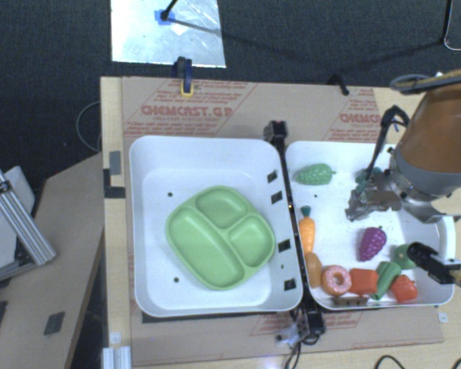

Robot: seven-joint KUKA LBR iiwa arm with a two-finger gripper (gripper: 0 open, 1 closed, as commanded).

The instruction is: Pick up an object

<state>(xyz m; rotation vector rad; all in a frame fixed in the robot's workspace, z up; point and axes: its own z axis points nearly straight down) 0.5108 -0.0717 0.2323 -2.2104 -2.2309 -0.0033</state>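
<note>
Claw [363, 210] hovers in the right bin [334, 156], just far of the purple grapes [373, 242]; can't tell its state. Grapes look like light, hard, bumpy plastic, likely slippery. Best pinched across the wide middle.

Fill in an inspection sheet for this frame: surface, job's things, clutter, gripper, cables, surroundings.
Surface: two white bins side by side, left bin, right bin, on a brown board.
Job's things: in the right bin, green leafy toy, carrot, purple grapes, pink donut, red pieces near the front wall.
Clutter: green divided plate in the left bin.
Gripper: gripper low over the right bin, above the grapes.
Cables: black cable by the wrist.
Surroundings: dark carpet, foil sheet.
</note>
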